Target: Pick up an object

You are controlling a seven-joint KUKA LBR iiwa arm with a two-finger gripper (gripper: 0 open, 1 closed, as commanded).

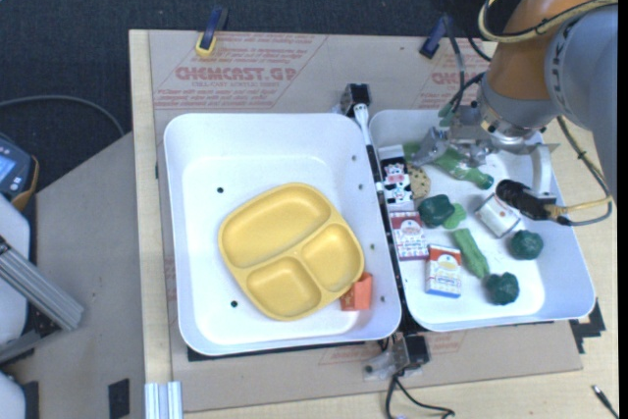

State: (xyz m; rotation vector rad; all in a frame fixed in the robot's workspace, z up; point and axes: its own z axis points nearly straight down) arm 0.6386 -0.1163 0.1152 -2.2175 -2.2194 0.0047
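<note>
My gripper [444, 150] hangs low over the far left part of the right bin [572, 297], under the grey wrist and orange band. A pale green piece [478, 178] lies right beside it. Below it in the bin sit a dark green lump [435, 209], a green stick [473, 252], a silver can [496, 214], two dark green balls [526, 244] [503, 288], a red and white box [444, 271] and a speckled biscuit shape [420, 182]. Whether anything sits between the fingers is hidden by the wrist.
The left bin [182, 211] holds a yellow divided plate [291, 250] and a small orange block [358, 293] at its near right corner. Printed cards [408, 235] lie along the right bin's left wall. A black cable [520, 196] loops from the arm over the bin.
</note>
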